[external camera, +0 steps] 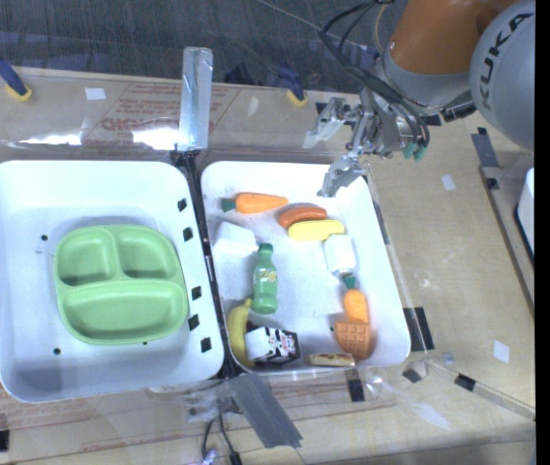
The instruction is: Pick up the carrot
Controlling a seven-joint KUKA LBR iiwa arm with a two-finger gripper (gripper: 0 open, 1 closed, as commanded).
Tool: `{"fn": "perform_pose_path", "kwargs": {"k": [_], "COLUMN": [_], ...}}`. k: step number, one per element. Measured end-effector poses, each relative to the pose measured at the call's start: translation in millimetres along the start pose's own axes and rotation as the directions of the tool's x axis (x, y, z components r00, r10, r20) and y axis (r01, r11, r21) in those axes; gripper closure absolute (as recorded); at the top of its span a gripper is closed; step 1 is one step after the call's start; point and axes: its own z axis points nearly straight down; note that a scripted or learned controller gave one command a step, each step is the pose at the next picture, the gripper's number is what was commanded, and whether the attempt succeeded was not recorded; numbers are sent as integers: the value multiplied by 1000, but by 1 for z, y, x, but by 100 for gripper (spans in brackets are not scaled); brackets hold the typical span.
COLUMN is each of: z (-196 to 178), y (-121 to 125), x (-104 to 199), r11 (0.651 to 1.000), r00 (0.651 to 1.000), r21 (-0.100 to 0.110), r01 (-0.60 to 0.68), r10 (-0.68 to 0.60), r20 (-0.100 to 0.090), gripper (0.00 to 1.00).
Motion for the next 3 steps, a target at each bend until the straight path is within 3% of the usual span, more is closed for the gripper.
{"fn": "perform_pose_path", "kwargs": {"k": [1, 2, 3], "z": [96, 196, 192], "y": [-21, 15, 13], "x": [-4, 26, 10], "r11": [983, 966, 992], "r00": [983, 966, 992], "r21": [-4, -5, -4], "r01": [182, 259, 127], "r10": [-182, -259, -127], "r20": [-5, -5, -13], "gripper": [0, 0, 0]}}
